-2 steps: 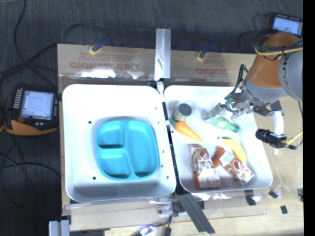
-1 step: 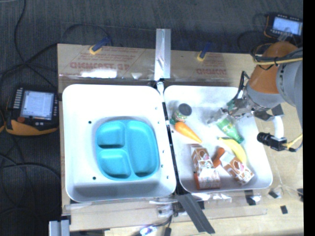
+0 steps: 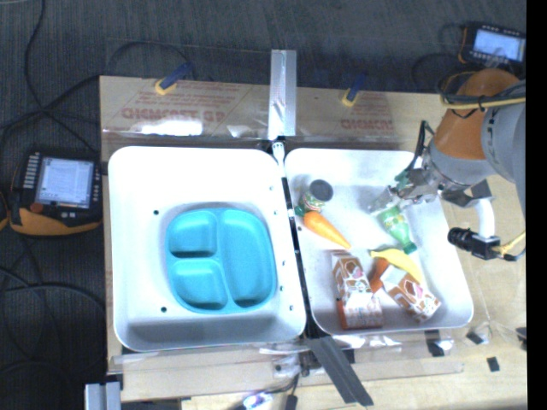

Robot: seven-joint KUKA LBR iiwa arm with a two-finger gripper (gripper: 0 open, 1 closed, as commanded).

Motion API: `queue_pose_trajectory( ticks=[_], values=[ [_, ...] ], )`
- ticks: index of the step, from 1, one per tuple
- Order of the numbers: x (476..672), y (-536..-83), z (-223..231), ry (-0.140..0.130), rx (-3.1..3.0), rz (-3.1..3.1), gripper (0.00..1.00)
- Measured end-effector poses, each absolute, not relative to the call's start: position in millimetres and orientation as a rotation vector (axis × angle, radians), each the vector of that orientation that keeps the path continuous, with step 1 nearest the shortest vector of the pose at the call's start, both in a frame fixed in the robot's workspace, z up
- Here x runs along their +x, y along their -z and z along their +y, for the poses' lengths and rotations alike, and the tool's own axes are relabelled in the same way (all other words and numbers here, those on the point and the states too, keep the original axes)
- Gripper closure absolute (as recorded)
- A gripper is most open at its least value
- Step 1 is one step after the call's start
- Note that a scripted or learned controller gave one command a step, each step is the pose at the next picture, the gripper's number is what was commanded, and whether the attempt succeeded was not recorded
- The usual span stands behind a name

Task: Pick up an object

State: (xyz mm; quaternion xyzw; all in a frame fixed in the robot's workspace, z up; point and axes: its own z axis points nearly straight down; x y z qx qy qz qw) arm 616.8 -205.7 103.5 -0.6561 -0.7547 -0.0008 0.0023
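So from the overhead camera you've got the bench with two white bins side by side; the left bin (image 3: pixel 128 229) has a blue divided tray (image 3: pixel 222 259) sitting in the middle of its floor, three compartments, nothing else on it that I can make out.

The right bin (image 3: pixel 457 301) is where all the stuff is; a carrot (image 3: pixel 326 227) lies near its left wall, pointing toward the middle; just above that, close to the far-left corner, there's a small dark round can or lid (image 3: pixel 320 190), can't tell which; a green bottle-ish thing (image 3: pixel 397 225) lies a bit right of centre; a yellow banana (image 3: pixel 400 259) sits just below it; along the near edge there are two small printed cartons (image 3: pixel 349 278) and (image 3: pixel 414 295), with an orange-red box (image 3: pixel 359 313) touching the left one; there's a small red piece between the cartons too, too small to identify.

The arm (image 3: pixel 479 135) comes in over the right bin's far-right corner, orange band visible; the gripper (image 3: pixel 408 188) hangs just above the green bottle-ish thing, touching or nearly so; honestly can't tell if the pincer is open or closed, it's a blur of metal, and nothing is visibly clamped in it.
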Motion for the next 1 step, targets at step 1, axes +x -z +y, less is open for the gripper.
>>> queue_pose_trajectory(
  ticks=[1],
  values=[
    [632.5,-194.6,-195.9,-0.002,-2.053,-2.376,1.00]
  ],
)
